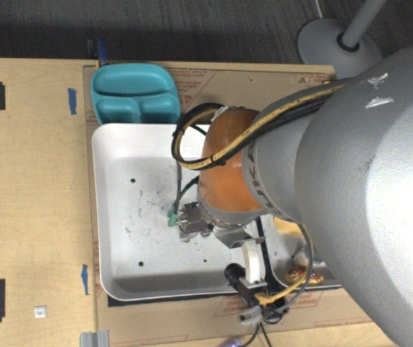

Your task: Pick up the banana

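My arm's grey body and orange band [228,166] cover most of the bench on the right. Below the band, the metal wrist and gripper [192,221] hang over the middle of the left white bin [119,194], close to its floor. A small strip of yellow [287,228] shows beside the arm, right of the wrist; it may be the banana, and the arm hides the rest of it. I see nothing held at the gripper.
A teal divided tray [135,92] sits just behind the left bin's far edge. Black and yellow cables [192,132] loop off the arm over the bin. A brownish object [298,270] peeks out under the arm at the front right.
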### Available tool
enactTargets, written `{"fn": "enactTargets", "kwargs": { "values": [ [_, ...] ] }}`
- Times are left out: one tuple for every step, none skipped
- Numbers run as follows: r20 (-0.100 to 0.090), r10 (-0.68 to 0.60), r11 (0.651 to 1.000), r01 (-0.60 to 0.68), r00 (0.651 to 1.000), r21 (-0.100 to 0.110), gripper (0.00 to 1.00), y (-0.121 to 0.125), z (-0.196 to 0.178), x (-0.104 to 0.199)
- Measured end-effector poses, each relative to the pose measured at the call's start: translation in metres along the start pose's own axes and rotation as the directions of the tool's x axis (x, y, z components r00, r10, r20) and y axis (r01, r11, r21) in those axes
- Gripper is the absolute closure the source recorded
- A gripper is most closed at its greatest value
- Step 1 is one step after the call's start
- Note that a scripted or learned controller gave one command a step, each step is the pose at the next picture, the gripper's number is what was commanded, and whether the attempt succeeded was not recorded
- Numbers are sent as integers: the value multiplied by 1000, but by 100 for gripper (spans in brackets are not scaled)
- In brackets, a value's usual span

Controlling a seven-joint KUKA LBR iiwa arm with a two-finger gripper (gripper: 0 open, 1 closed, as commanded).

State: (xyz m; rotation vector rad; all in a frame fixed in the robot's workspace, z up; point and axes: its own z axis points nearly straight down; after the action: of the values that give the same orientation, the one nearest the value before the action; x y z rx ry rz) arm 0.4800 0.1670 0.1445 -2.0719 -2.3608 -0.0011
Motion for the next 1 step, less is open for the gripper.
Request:
{"fn": "enactTargets", "kwargs": {
  "values": [
    [0, 0, 1000, 0, 1000, -1, 100, 0, -10, 0]
  ]
}}
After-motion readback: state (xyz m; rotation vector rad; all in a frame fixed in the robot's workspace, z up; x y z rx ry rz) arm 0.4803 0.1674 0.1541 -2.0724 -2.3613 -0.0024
